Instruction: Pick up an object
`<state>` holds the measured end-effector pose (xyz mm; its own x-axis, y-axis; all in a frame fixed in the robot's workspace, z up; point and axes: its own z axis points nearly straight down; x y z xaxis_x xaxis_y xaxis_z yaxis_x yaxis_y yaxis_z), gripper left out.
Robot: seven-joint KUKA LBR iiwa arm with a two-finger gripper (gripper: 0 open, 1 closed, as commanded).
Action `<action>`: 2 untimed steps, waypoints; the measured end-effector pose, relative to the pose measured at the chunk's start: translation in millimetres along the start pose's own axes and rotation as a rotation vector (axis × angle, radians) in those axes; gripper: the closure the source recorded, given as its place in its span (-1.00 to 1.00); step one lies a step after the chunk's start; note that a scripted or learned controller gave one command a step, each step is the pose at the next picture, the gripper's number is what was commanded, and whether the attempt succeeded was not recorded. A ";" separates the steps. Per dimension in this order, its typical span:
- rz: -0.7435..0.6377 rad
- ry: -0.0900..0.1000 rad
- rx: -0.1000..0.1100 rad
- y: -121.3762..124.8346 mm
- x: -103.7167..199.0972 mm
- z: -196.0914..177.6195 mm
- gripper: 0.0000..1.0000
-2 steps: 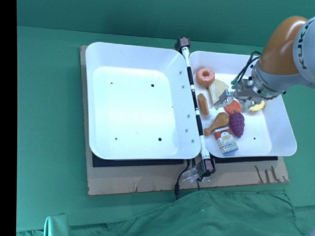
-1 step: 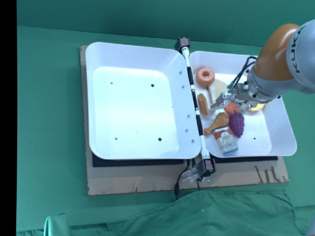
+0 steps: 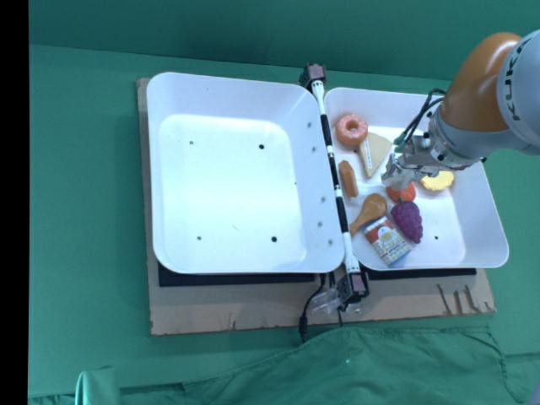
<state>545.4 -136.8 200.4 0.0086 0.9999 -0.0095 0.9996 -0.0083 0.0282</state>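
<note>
Toy foods, smooth and plastic-looking, lie clustered in the right bin (image 3: 481,226): a ringed pink doughnut (image 3: 351,130), a pale wedge-shaped slice (image 3: 374,153), a slim orange sausage shape (image 3: 348,178), a tan drumstick (image 3: 369,212), a knobbly purple grape bunch (image 3: 407,220), a small printed carton (image 3: 387,242), a red rounded piece (image 3: 402,193) and a yellow disc (image 3: 437,181). The tool (image 3: 405,172) hangs low just above the red piece, beside the wedge; whether it is parted or closed cannot be told. The left bin (image 3: 228,171) is a glossy white shell with rounded corners, resting on brown cardboard (image 3: 211,321) over the green desk (image 3: 84,226).
</note>
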 end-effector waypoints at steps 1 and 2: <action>-0.005 0.006 0.017 -3.6 0.7 -62.8 1.00; -0.005 0.006 0.018 2.8 -2.2 -108.4 1.00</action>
<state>545.1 -138.0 308.9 0.0034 1.0000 -0.0038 0.9999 -0.0033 0.0100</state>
